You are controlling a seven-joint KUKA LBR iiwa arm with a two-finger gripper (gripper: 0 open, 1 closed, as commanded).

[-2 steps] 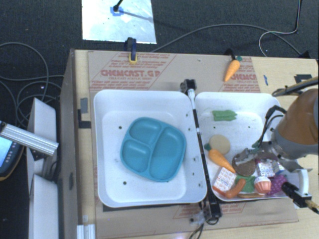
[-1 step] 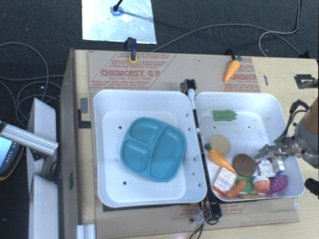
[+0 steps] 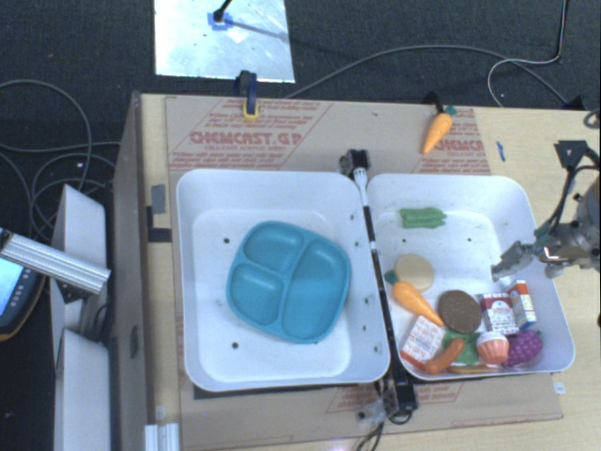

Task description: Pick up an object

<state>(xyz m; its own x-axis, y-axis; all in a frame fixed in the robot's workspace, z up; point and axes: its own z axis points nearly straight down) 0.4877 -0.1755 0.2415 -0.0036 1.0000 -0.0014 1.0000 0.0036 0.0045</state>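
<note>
Bench w/ 2 white bins (image 3: 211,205): 1 blue plate (image 3: 289,280), 2 carrots (image 3: 416,301); tool (image 3: 526,255) grip state unclear.

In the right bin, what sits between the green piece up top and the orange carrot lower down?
A round cream disc lies between the green piece and the carrot, seen in the camera view.

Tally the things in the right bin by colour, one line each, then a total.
Green: 1, the green piece
Cream: 1, the round disc
Orange: 1, the carrot
Brown: 1, the brown patty
Purple: 1, the grapes
Mixed colours: 5
Total: 10
</note>
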